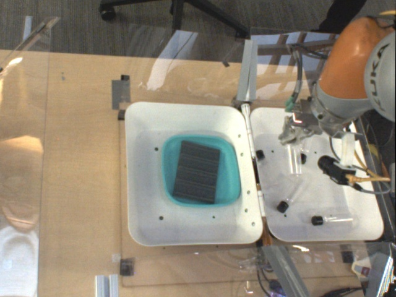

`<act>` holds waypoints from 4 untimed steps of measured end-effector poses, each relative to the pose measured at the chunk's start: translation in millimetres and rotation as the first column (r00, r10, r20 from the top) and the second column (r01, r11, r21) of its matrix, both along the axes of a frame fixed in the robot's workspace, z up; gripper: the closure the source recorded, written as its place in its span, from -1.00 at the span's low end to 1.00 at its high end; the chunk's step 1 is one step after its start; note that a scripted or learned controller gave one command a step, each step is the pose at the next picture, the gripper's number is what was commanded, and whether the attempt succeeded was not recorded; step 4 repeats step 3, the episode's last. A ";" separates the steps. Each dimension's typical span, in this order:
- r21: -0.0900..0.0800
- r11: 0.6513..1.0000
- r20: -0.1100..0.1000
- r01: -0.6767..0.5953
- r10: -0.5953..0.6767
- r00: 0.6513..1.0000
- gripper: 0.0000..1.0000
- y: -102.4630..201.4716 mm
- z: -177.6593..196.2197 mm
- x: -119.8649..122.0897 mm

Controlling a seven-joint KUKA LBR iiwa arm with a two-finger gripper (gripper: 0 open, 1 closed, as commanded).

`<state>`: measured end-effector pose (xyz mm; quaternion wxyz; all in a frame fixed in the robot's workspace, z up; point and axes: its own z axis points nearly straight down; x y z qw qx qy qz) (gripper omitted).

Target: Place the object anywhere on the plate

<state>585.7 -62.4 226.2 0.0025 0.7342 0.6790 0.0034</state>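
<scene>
A dark grey ribbed block lies flat on the teal plate, which sits in the middle of the left white bin. The block is slightly tilted and rests fully inside the plate's rim. My gripper hangs over the upper left part of the right white bin, well to the right of the plate and apart from the block. Nothing shows held in it.
Small black pieces lie in the right bin: one by its left wall, one lower down, one near the front beside a clear rod. A raised divider separates the bins. An office chair base stands beyond the bench.
</scene>
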 end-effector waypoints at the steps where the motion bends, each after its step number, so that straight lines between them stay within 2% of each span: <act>1: 0.000 0.998 -0.005 -0.058 0.058 0.998 1.00 55.3 -41.8 -59.9; 2: 0.000 0.987 -0.003 -0.162 0.162 0.987 1.00 111.9 -13.1 -29.1; 3: -0.001 0.987 -0.002 -0.161 0.161 0.987 -1.00 111.5 -13.0 -29.1; 4: -0.001 0.987 -0.002 -0.161 0.161 0.987 -1.00 111.5 -13.0 -29.1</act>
